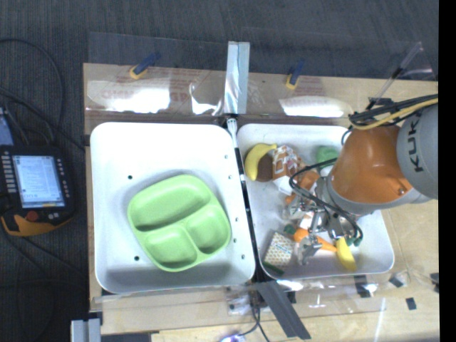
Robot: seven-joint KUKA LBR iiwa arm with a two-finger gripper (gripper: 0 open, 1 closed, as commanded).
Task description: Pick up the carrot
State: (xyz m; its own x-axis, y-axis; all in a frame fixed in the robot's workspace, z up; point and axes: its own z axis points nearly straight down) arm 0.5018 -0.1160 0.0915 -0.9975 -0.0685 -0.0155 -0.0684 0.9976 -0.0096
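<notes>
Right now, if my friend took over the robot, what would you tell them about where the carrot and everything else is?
The two-finger gripper is low in the right white bin, among the toys; whether it is open or shut is too cluttered to tell.
The small orange carrot lies near the bin's front, right beside the gripper, with a yellow piece next to it.
A yellow banana sits at the back of that bin.
The green divided plate is in the left white bin.
Done: arm lowered to the carrot. Left: confirm a grip, then lift.
</notes>
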